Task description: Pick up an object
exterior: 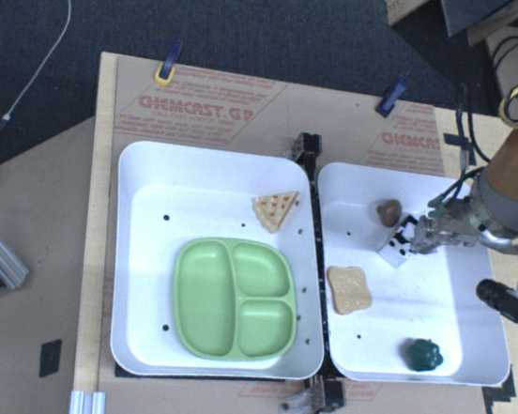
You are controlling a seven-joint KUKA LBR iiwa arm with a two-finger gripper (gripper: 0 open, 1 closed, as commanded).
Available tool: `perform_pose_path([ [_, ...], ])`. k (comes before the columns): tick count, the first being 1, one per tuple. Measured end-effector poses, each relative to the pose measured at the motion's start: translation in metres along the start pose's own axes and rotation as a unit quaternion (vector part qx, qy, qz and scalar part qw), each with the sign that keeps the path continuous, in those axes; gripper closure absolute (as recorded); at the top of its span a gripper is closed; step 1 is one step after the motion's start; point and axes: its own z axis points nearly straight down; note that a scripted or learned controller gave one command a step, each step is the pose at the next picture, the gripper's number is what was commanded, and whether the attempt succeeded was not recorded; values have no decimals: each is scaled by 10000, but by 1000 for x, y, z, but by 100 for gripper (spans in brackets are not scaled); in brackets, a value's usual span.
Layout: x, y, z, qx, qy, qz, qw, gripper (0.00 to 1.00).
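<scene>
In the right bin (pixel 473 305) lie a small brown lump (pixel 389 211) near the back left, a slice of toast (pixel 349 290) by the left wall, and a dark green object (pixel 424 355) at the front. My gripper (pixel 402 239) reaches in from the right and hangs low over the bin's back part. It sits just right of and in front of the brown lump, and behind the toast. Nothing shows in its grasp.
The left bin (pixel 142 233) holds a green divided plate (pixel 233 297) and a pizza-slice piece (pixel 276 209) near its back right corner. Black clips (pixel 307 146) sit where the two bins meet. The arm's grey body (pixel 515 202) overhangs the right bin's back right.
</scene>
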Motion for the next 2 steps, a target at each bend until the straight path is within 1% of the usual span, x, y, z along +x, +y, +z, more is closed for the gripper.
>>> perform_pose_path([
  [1, 9, 2, -47, 2, 1, -3, 10000, 100],
  [2, 12, -4, -95, -8, -1, -2, 10000, 100],
])
